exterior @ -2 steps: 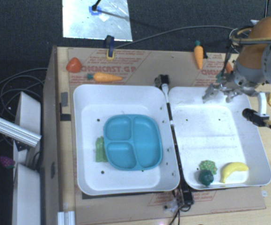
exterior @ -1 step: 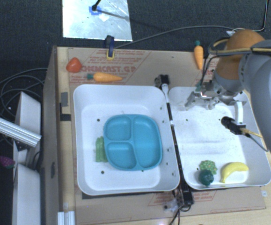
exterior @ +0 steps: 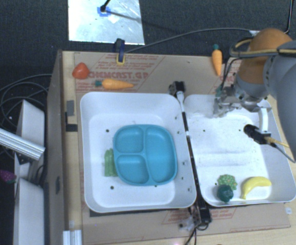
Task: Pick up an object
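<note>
While the brown cardboard surface (exterior: 153, 65) spreads out on all sides of the blue divided plate (exterior: 145, 154), the grey arm (exterior: 291, 86) enters well to the right of that plate, its orange band (exterior: 265, 45) up and to the right of it. Round the plate lies the left white bin (exterior: 91, 106), and the plate rests flat on its floor. The right white bin (exterior: 224, 147) sits just to the right of the plate, beyond the rim the two bins share. A shiny foil sheet (exterior: 106, 14) lies far above the plate, off the cardboard. The gripper (exterior: 223, 105) hangs up and to the right of the plate, over the right bin's far left corner; whether the jaws are spread or pressed together I cannot tell, and nothing is seen between them. Things that could be picked lie down and to the right of the plate, near the right bin's front edge: a yellow banana (exterior: 255, 185) farthest from the plate, a yellow-green knobbly piece (exterior: 227, 179) nearer, and a dark green ball (exterior: 224, 193) touching that piece on its lower side. A pale green piece (exterior: 109, 162) lies against the plate's left edge. Above the plate, outside the bin, rests an orange carrot (exterior: 117, 84), with a red-orange fruit (exterior: 80, 70) up and to the left, and a smaller carrot (exterior: 217, 60) up and to the right.
</note>
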Motion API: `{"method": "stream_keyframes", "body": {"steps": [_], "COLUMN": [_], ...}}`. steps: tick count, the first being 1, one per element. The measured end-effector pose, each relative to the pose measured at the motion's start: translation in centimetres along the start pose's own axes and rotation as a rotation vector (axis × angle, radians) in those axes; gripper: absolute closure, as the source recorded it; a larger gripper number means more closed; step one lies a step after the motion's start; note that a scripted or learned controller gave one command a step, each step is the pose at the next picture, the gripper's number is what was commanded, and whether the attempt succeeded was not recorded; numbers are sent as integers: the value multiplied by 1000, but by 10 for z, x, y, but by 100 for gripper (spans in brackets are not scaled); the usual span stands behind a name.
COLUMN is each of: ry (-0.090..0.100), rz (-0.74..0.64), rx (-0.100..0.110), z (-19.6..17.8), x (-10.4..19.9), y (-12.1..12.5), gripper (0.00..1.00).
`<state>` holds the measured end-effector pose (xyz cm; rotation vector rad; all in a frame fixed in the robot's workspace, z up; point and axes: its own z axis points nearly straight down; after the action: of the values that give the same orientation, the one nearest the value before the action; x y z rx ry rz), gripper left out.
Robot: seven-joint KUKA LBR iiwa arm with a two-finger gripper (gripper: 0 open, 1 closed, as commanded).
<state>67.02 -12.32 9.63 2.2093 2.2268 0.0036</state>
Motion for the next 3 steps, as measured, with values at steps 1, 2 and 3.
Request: {"method": "stream_keyframes", "body": {"steps": [1,2,3], "ry": [0,1,3], "rz": [6,6,4], "rx": [-2,2,7], "z": [-81,-79,9], "x": [-5,-5,9], "y": [-13,-14,-2], "gripper": [100,0,0]}}
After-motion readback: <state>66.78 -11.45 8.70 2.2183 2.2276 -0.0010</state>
